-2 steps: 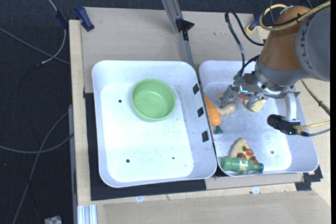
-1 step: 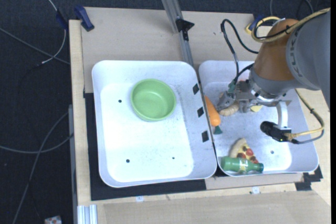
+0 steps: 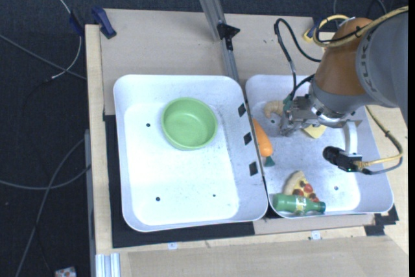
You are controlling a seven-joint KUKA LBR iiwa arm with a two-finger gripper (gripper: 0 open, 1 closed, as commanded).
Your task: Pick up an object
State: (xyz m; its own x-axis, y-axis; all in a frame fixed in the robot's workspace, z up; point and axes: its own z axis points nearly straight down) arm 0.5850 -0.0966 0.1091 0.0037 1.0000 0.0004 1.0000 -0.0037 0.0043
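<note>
Gripper (image 3: 290, 121) low in right bin (image 3: 379, 194), upper left part; finger state can't tell. Beige lump (image 3: 273, 108) just left of it, yellow piece (image 3: 315, 132) just right. Carrot (image 3: 262, 139), orange with green end, along bin's left wall. Pizza slice (image 3: 299, 183) and green bottle (image 3: 297, 204) near front edge. Green bowl (image 3: 189, 122) in left bin (image 3: 130, 159).

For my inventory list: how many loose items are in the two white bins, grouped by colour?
Green: 2, bowl and bottle
Orange: 1, carrot
Yellow: 2, pizza slice and a piece under the arm
Beige: 1, item
Total: 6
</note>
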